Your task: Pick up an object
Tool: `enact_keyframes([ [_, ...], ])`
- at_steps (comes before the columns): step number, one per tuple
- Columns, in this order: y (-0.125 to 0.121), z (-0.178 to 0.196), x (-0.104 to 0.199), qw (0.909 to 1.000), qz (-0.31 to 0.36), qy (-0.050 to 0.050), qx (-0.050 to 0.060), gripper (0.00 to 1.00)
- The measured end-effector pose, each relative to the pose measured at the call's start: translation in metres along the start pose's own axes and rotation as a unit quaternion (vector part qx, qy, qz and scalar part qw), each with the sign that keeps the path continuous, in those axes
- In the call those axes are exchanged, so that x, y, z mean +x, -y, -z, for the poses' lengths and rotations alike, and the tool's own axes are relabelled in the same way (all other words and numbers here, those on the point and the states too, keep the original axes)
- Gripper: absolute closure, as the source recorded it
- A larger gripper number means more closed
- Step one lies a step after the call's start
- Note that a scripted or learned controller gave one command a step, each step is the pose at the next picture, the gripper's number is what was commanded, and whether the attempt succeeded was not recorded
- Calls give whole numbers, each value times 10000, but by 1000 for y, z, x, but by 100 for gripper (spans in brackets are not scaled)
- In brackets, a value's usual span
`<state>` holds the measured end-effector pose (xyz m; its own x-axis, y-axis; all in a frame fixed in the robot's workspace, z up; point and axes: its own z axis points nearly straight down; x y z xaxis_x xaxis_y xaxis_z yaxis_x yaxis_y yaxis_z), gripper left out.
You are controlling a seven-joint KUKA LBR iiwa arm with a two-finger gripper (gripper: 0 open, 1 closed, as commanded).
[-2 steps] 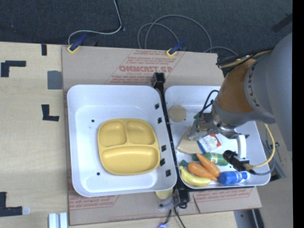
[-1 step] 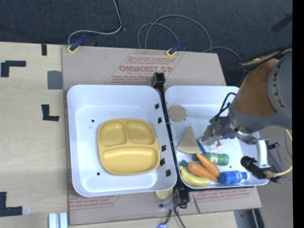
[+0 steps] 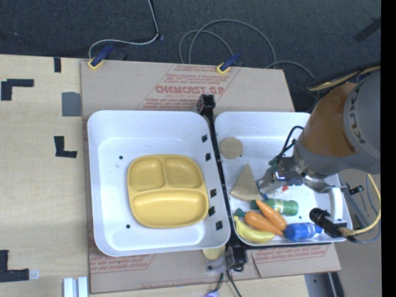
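The hand (image 3: 272,179) hangs low in the right bin (image 3: 260,124) — just above the carrot (image 3: 270,212) and bottle (image 3: 286,206); its grip state cannot be told.

pincer (image 3: 272,181): fingers blurred | green bottle (image 3: 286,206): partly hidden by arm

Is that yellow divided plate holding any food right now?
Empty. The yellow plate lies flat in the left bin, and all three compartments show bare yellow.

Yellow divided plate (image 3: 167,189), orange carrot (image 3: 270,213), yellow banana (image 3: 252,231), white bins (image 3: 99,166).
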<state>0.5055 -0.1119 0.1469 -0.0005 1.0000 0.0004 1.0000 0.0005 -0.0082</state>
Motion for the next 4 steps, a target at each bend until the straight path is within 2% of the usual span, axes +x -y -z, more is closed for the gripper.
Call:
enact_keyframes([
  [1,-103,37,52,10000,45,4,-61,100],
  [2,-36,77,39,10000,-5,3,-18,100],
  [3,-94,32,45,10000,15,9,-4,100],
  [4,-51,41,0,10000,-25,12,-4,100],
])
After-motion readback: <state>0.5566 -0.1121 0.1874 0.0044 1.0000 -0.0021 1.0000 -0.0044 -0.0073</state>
